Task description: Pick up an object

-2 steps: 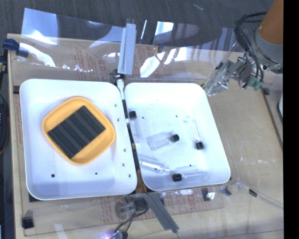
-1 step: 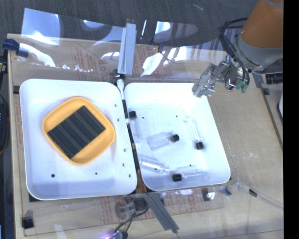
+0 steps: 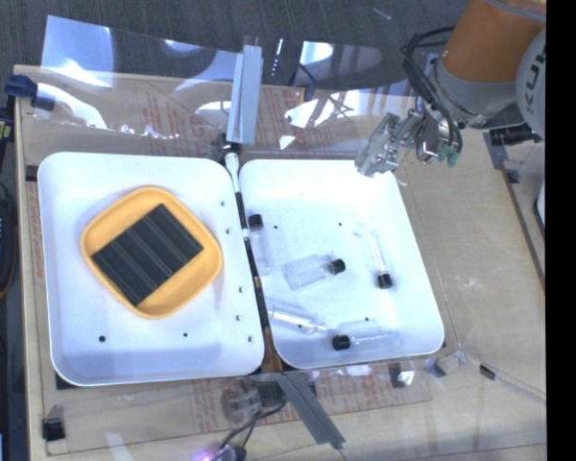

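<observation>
A yellow pad with a dark ribbed top (image 3: 152,250) lies in the left bin (image 3: 67,334). Several small clear vials with black caps lie in the right bin (image 3: 298,185): one near the middle (image 3: 312,271), one to its right (image 3: 377,255), one by the front rim (image 3: 363,337). Against that bin's left wall sits a black cap (image 3: 254,222). My gripper (image 3: 376,157) hangs over the right bin's far right corner, apart from all the vials, and I see nothing held in it.
A metal rail (image 3: 242,94) stands behind the divide between the bins. Clear plastic sheeting (image 3: 125,56) lies along the back of the bench. Cables and a hose (image 3: 432,147) hang at the wrist. Clamps (image 3: 298,401) sit by the front edge.
</observation>
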Available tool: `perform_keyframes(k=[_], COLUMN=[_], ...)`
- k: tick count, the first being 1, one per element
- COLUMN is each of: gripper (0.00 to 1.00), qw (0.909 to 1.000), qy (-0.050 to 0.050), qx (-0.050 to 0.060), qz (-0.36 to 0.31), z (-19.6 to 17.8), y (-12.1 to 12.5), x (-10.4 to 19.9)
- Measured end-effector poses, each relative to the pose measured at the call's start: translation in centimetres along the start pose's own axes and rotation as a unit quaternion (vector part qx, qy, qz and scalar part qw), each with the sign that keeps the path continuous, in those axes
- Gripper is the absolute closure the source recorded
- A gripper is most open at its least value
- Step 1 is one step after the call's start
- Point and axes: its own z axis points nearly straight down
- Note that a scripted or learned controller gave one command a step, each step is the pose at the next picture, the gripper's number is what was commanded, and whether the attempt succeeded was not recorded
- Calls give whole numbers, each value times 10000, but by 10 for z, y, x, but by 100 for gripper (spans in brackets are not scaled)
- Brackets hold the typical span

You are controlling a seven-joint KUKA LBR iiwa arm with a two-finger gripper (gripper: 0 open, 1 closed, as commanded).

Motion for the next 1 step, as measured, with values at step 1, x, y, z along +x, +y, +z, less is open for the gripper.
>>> perform_keyframes(k=[1], gripper=[100], qw=[10000], qy=[-21], qx=[0], qz=[-12], z=[-11], y=[1], x=[-1])
